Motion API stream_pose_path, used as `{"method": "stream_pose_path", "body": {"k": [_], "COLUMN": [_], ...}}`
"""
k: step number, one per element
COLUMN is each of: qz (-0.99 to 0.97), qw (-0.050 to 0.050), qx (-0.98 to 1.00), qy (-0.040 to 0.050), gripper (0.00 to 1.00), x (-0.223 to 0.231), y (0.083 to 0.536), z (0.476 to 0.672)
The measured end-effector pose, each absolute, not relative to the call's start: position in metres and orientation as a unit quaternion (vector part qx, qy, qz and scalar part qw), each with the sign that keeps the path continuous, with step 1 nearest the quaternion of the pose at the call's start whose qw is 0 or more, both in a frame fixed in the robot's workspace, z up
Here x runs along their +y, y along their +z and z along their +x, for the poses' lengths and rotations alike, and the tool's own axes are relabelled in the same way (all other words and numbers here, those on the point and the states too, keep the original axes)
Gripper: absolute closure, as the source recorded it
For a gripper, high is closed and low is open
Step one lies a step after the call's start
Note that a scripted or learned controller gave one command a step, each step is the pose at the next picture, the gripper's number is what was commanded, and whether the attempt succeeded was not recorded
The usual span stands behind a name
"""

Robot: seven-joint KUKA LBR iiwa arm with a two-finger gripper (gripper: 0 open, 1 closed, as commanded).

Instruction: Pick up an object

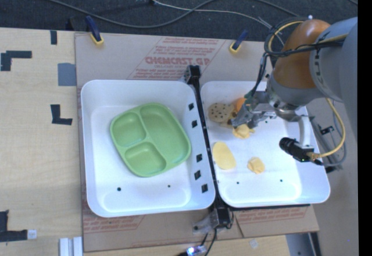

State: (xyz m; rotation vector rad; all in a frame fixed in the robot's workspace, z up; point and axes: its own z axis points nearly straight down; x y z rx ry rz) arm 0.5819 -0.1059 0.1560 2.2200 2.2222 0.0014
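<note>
The right bin point(290, 191) holds a brown speckled cookie point(218, 112), a small orange piece point(239, 103), a yellow piece point(242, 131), a pale yellow oval piece point(224, 156) and a small yellow lump point(256, 165). My gripper point(246, 116) hangs over the bin's far left part, right above the yellow piece and beside the orange piece, just right of the cookie. The yellow piece sits directly under the fingertips, and whether it is touched is unclear.
A green divided plate point(150, 138) lies in the left bin point(99, 191). A black divider point(200, 144) runs between the bins. The arm's grey body and orange band point(299, 57) fill the far right, with cables point(331, 138) over the right bin's edge.
</note>
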Motion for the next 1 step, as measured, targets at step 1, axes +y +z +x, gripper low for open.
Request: {"method": "stream_pose_path", "body": {"k": [1], "qz": [0.707], "qw": [0.001], "qx": [0.708], "qy": [0.0012], "gripper": [1.0], "x": [-0.1056], "y": [0.2089], "z": [0.5829]}}
